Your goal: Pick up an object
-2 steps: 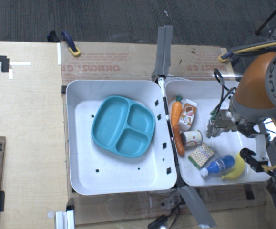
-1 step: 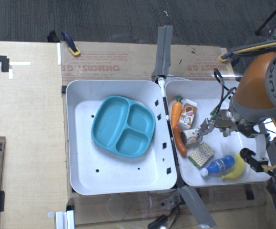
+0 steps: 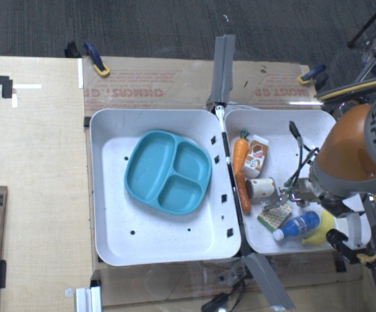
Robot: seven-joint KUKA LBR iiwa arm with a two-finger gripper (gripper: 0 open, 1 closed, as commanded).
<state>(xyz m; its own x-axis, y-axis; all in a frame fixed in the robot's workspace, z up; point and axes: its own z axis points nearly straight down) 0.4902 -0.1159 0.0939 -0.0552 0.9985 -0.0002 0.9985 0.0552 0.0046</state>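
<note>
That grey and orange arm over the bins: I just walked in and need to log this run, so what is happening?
The grey arm with the orange band reaches into the right white bin, its gripper low among the clutter beside a small white cup and a patterned packet. A blue plastic bottle and an orange toy carrot lie nearby. The left white bin holds a teal divided plate.

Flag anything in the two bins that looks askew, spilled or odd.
Nothing is spilled or broken. The blue plate sits skewed in the left bin. In the right bin, the bottle and cup lie on their sides in a jumble.
</note>
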